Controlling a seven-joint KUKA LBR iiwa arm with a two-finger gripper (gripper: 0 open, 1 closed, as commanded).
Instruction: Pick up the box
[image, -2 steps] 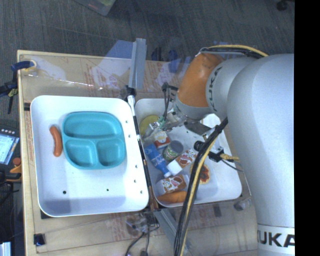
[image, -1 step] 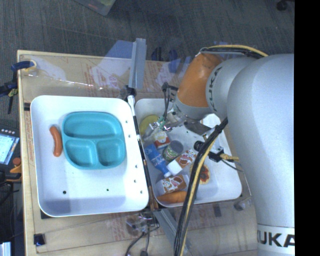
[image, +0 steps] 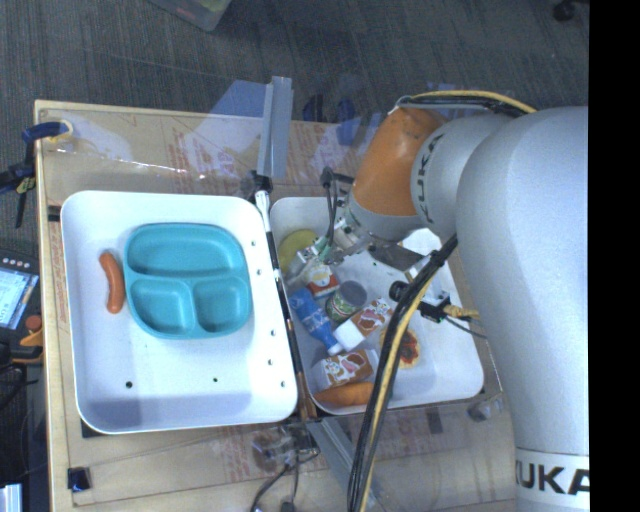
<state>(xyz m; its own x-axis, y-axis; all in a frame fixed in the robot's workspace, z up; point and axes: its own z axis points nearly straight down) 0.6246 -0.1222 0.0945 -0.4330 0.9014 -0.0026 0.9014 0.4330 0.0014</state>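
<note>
The right bin (image: 455, 375) holds a heap of small items. Among them a small red-and-white box (image: 371, 318) lies near the middle, beside a blue carton (image: 311, 319) and a dark round can (image: 348, 299). My gripper (image: 328, 250) hangs below the orange wrist band at the bin's upper left. It is just above a small red-topped packet (image: 320, 279) and next to a yellow round object (image: 294, 247). The box lies below and to the right of the gripper, apart from it. The arm's body hides the bin's upper right part.
The left bin (image: 150, 390) holds a teal divided tray (image: 188, 277) and an orange sausage (image: 113, 281). A printed packet (image: 345, 368) and an orange sausage-like item (image: 342, 395) lie at the right bin's front. A black and yellow cable (image: 385, 370) crosses that bin.
</note>
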